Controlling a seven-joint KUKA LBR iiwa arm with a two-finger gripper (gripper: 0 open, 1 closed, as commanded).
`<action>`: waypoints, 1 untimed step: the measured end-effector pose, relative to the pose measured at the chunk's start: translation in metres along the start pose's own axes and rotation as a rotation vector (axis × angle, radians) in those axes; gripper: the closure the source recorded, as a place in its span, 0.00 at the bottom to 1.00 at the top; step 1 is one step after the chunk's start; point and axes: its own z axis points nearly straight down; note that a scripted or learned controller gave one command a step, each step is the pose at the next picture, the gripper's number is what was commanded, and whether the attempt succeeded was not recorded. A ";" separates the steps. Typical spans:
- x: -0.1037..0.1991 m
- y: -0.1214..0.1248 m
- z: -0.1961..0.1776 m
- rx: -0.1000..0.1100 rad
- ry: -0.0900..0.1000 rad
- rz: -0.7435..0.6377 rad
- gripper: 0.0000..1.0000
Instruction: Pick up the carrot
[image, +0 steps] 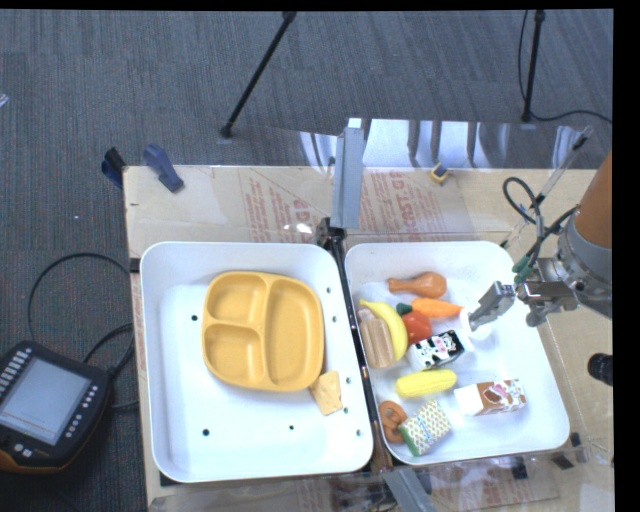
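Jaws (492, 304) open, empty, above right bin, near carrot (436, 308)

Yellow tray (264, 331) in left bin (165, 420), cheese wedge (327, 392) at its corner. Right bin (520, 270): drumstick (419, 285), banana (390, 322), hot dog (377, 338), corn (426, 382), milk carton (437, 349), pretzel (391, 416). Pendant (45, 400) on floor

Bright, even light; soft focus

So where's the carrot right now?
The carrot lies in the right bin, near its back, just in front of the drumstick and behind the tomato.
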 end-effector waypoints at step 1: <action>0.038 0.064 -0.013 -0.002 -0.001 0.062 0.00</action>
